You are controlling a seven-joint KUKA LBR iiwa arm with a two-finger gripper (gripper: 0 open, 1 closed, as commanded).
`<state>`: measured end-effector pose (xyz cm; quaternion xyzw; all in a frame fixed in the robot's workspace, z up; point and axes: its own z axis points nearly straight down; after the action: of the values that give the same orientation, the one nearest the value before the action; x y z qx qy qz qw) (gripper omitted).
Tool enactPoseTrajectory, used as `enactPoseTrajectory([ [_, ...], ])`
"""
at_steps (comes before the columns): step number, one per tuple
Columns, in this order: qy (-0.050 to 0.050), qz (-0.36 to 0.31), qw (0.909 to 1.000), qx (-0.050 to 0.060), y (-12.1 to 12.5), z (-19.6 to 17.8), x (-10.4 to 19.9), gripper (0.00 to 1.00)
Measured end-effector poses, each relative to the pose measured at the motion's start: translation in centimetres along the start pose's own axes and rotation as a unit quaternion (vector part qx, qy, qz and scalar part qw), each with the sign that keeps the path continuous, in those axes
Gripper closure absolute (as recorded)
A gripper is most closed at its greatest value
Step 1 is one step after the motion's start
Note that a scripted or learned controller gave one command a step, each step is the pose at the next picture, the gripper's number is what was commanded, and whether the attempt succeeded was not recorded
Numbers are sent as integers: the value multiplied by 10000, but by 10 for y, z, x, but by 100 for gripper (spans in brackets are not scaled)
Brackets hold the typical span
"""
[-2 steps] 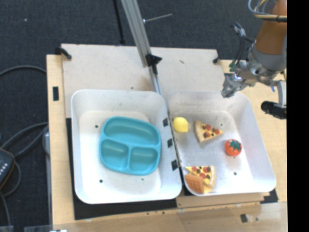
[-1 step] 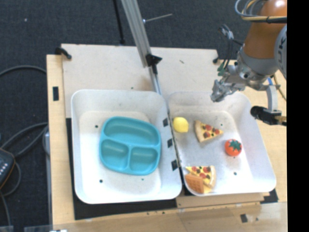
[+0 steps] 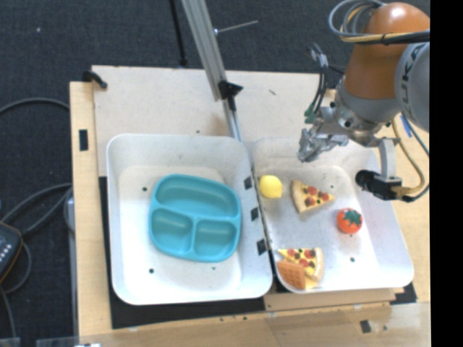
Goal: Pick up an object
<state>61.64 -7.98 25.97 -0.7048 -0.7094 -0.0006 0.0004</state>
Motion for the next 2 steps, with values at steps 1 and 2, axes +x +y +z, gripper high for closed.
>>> enactPoseTrajectory([
  [1,-1,0,10000,1,-25,0,46,100],
  [2,-4,-1,10000,3,-39,8,94,100],
])
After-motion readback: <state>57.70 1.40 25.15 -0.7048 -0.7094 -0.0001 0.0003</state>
